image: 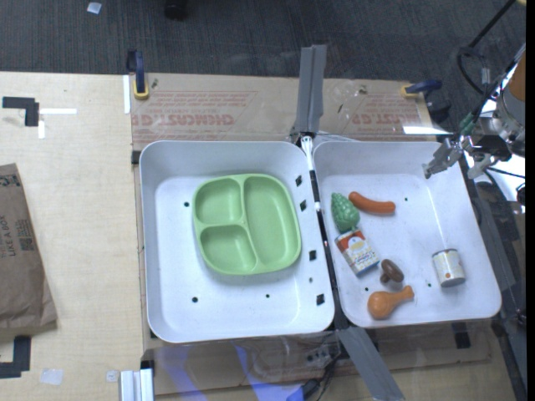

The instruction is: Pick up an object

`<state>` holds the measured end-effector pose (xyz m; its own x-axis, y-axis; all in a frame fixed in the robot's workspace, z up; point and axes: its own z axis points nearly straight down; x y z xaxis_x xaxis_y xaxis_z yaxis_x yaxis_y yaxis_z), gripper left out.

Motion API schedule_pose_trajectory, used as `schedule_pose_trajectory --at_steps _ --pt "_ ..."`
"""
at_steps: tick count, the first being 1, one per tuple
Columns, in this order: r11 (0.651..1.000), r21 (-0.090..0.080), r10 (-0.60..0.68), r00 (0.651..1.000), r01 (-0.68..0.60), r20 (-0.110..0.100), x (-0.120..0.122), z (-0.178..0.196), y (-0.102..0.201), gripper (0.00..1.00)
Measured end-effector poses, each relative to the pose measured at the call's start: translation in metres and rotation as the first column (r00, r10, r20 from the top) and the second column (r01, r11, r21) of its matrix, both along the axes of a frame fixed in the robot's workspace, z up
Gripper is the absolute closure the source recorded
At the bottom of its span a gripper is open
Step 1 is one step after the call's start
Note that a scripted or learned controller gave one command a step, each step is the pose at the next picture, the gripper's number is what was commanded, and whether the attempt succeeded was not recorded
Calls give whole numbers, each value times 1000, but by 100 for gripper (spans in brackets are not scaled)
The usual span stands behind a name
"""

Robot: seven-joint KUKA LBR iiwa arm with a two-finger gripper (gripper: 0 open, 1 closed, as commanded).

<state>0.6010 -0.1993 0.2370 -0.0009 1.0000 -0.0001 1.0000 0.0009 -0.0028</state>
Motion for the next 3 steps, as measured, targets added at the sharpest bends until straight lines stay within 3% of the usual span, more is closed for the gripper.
schedule_pose_trajectory --at_steps 1,2,3 --pt "1000 0 -23 1000 23 0 4 -72 49 0" --pt "1000 0 -23 1000 23 0 4 -72 49 0" --pt "991 0 -137 991 137 -1 -49 -85 36 0"
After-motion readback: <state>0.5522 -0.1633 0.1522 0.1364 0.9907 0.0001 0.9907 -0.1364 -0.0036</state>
